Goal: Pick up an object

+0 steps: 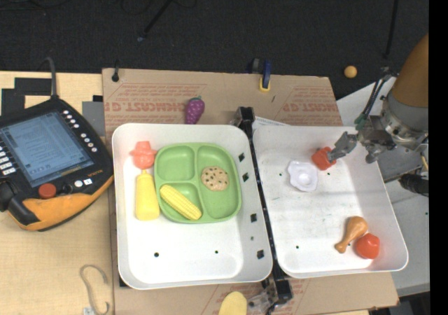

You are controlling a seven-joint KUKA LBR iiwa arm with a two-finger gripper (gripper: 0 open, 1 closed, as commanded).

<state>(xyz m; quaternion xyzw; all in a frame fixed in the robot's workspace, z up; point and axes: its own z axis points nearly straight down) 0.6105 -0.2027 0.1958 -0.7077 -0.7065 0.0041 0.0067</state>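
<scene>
red small plastic piece [322, 159] sits at the gripper [341, 148] tip, right of centre; jaws' state unclear; centre over it before closing.

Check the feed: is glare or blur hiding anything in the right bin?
Camera view: the right bin is evenly lit and bright, no hard glare; the white fried-egg toy barely contrasts with it; the gripper looks slightly soft; the drumstick reads sharply.
</scene>
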